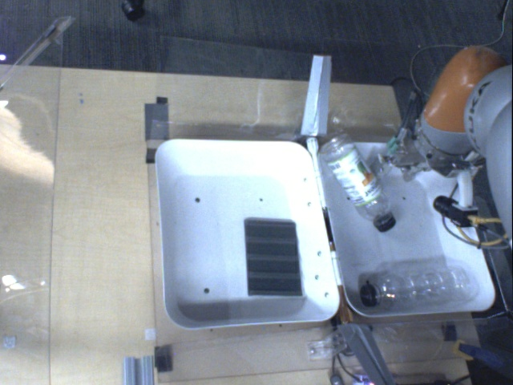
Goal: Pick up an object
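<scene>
Arm (469, 107) comes in from the right edge of the frame, orange band at upper right, wrist over the upper part of the right bin (417, 239). Gripper (398, 159) sits just right of the labelled bottle (353, 179). The wrist hides the tips, so I can't tell if it's open or closed, or if it touches the bottle. Nothing is visibly held. The labelled bottle is clear plastic with a green/orange label. It lies at a slant in the upper left of the right bin, base toward the bin's upper left corner and overlapping the rim next to the left bin, with its black cap (385, 223) pointing to lower right. A second clear bottle (421, 285) has no label I can make out. It lies flat along the right bin's bottom wall, with its dark cap end to the left, well apart from the first one. The left bin (200, 239) holds a dark ribbed rectangular block (272, 257), lying flat in its lower right area, near the wall shared with the right bin but not touching it. A grey metal strip (317, 95) stands at the top of the gap between the bins. Black cable with connector (457, 209) hangs off the arm over the right bin's right side. Both bins sit on a light wood table (96, 215), with dark carpet (240, 6) across the top of the frame.
</scene>
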